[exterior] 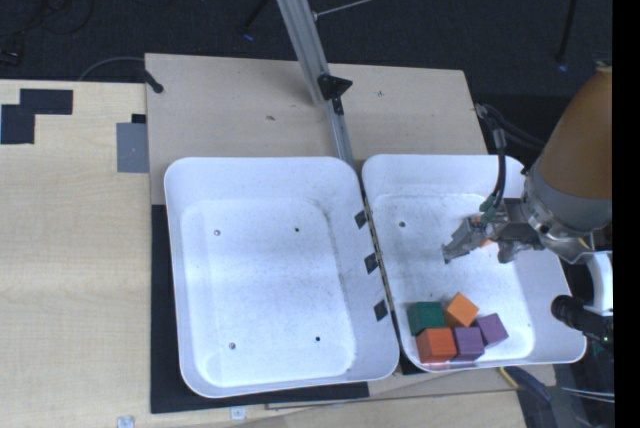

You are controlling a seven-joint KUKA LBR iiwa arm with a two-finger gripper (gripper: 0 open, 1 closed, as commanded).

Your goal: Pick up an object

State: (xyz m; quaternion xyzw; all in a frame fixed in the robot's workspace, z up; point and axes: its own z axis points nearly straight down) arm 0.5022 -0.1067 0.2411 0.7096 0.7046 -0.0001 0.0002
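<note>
Blocks (455, 327) sit bunched in the near corner of the right bin (420, 178), touching one another: a green one (427, 315) at the left, an orange one (462, 308) tilted beside it, a red-orange one (436, 344) in front, and two purple ones (469, 342) (492, 328) to the right. I see them lying on the bin floor close against its front rim.

My gripper (485, 243) hangs over the middle of the same bin, farther back than the blocks and apart from them. Its fingers (462, 242) are spread, with nothing between them. I can see a cable running up from the wrist toward the bin's far edge. The arm (580, 151) comes in from the right, its orange band showing above the grey wrist.

The left bin (265, 271) lies just beside the right one, joined along the shared edge by small black clips (371, 262). Behind the bins I see a metal rail (300, 26) slanting up from the bench (250, 106).
</note>
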